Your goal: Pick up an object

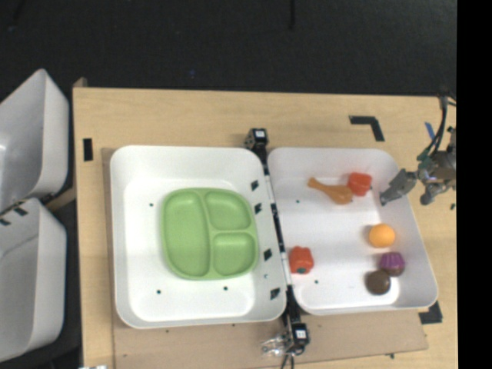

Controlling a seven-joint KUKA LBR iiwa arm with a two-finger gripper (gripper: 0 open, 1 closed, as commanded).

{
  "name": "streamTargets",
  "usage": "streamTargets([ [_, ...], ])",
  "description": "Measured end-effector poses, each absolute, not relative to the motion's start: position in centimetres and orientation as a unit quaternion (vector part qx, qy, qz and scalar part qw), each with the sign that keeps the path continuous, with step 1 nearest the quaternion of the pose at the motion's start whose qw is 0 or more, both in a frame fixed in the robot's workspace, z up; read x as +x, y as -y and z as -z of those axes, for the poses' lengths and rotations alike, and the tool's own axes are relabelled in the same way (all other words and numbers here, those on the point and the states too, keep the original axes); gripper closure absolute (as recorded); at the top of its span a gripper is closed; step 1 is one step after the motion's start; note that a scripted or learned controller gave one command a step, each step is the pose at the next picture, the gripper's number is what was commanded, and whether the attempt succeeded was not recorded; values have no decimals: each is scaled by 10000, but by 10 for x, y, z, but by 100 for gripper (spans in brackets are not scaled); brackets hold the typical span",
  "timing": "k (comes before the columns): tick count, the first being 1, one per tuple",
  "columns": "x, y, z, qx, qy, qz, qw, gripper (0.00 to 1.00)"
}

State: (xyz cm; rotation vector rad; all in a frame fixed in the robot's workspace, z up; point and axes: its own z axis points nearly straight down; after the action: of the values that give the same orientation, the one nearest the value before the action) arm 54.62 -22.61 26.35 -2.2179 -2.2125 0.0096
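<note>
Objects are all sitting in the right bin (407,290), so here's what you've got. The tool (411,185) is at the bin's far right edge, up near the top corner, and you can see its two fingers splayed apart with nothing between them, so it's released and not grasping anything.

Closest to the tool, just off to its left, is a red piece (359,182), touching or nearly touching an orange-tan stick shape (330,190) that lies at a slant further left. Below the tool and a bit left is an orange ball (382,236), near the bin's right wall. Further down from that, a purple thing (393,263) and right beside it a brown one (377,282), which look like they're touching. Well away from the tool, down-left by the divider between the bins, there's a red-orange pepper-looking thing (300,260).

Much further left of the tool, the left bin (131,298) holds a green plate (208,232) with three compartments, lying flat in the middle. Both bins rest on the wooden counter (184,114).
</note>
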Motion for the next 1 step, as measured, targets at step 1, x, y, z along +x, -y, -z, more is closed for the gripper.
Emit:
streamTargets([
  [1,548,225,-271,-7067,7075,-1,-9,0],
])
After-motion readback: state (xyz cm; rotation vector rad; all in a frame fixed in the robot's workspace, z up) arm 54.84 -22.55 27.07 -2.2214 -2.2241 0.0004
